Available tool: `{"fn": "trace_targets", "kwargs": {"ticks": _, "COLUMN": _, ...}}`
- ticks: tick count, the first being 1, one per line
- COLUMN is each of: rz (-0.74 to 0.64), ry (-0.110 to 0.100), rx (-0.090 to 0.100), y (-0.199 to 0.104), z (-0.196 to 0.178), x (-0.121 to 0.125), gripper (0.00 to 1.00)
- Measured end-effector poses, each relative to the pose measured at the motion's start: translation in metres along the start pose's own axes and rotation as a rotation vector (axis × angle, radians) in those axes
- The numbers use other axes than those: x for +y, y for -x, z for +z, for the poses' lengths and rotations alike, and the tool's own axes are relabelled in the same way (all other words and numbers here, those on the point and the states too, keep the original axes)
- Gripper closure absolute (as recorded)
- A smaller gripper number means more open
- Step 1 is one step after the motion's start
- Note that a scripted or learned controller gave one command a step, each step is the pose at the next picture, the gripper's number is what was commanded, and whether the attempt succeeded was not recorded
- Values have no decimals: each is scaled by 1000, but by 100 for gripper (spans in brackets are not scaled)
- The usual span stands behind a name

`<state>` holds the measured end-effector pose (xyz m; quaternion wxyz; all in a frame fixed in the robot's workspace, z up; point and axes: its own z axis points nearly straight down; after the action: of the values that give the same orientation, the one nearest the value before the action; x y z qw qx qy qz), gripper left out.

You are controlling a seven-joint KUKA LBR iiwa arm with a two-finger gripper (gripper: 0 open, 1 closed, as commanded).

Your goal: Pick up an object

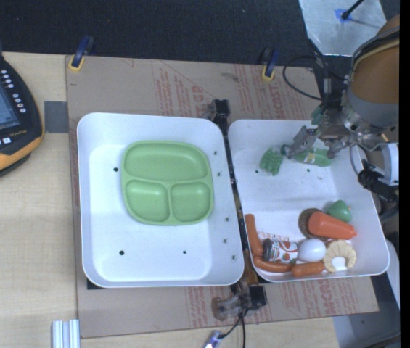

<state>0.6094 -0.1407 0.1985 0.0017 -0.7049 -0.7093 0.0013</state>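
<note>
Arm over the right bin (257, 194), hunting a pick.
The gripper (319, 145) hangs spread above a green piece (319, 158) (nothing clamped), probably lining up its grasp.

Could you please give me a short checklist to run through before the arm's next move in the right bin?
1. Tool is over the right shallow white bin: ok.
2. A target lies close by: ok; the small green broccoli-like toy is just to the tool's left in the view.
3. Anything gripped by the tool: cannot tell; a pale green piece sits under it.
4. Finger opening: cannot tell.
5. Target stands apart from the clutter: ok; the orange carrot toy and white egg crowd the near corner.
6. Green three-compartment plastic plate sits in the left bin, out of the way: ok.
</note>
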Motion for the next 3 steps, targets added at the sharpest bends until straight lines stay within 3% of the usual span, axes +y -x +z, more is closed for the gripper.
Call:
{"fn": "trace_targets", "kwargs": {"ticks": 1, "rz": -1, "ry": 0, "rx": -2, "y": -31, "z": 47, "x": 47, "gripper": 0}}
{"fn": "trace_targets", "kwargs": {"ticks": 2, "rz": 1, "ry": -2, "rx": 6, "y": 15, "z": 95, "x": 39, "gripper": 0}}
{"fn": "trace_targets", "kwargs": {"ticks": 3, "rz": 0, "ry": 0, "rx": -2, "y": 1, "z": 107, "x": -46, "gripper": 0}}
